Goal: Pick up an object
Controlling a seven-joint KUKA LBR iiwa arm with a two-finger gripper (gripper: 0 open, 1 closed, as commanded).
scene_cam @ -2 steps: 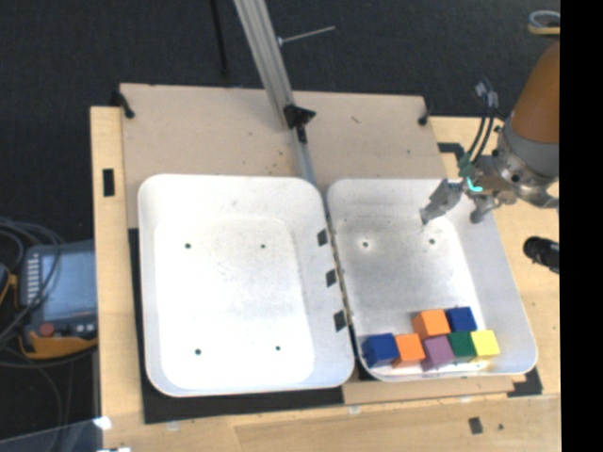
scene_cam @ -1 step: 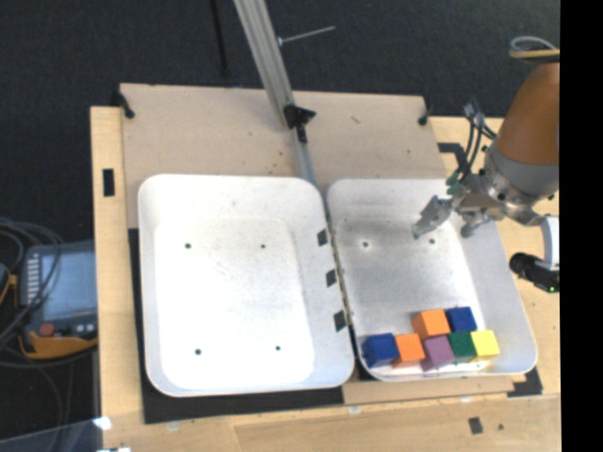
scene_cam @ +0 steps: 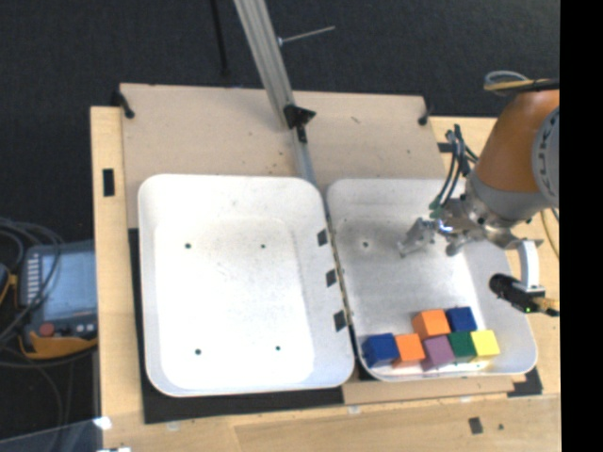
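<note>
Two shallow white bins lie side by side on the bench; the gripper point(scene_cam: 426, 236) hangs over the right bin point(scene_cam: 377, 205), above its bare floor in the half farther from the camera. Only part of the arm point(scene_cam: 513, 158) is in frame, its grey body and orange band cut off at the right. The two thin grey fingers point(scene_cam: 412, 238) point away from the wrist toward the left bin point(scene_cam: 236, 281); they are small and blurred, and how far apart they stand cannot be told. Nothing can be seen between them. Whether the fingertips touch the bin floor or hover above it is also unclear.

All the blocks sit nearer the camera than the gripper, well apart from it, clustered against the right bin's near wall. An orange block point(scene_cam: 432, 322) and a dark blue block point(scene_cam: 461, 319) form the row closer to the gripper. Behind them, along the wall, run a blue block point(scene_cam: 380, 348), a second orange block point(scene_cam: 409, 347), a purple block point(scene_cam: 438, 350), a green block point(scene_cam: 463, 345) and a yellow block point(scene_cam: 485, 343). The blocks touch or nearly touch one another; their shared edges are hard to separate.
</note>
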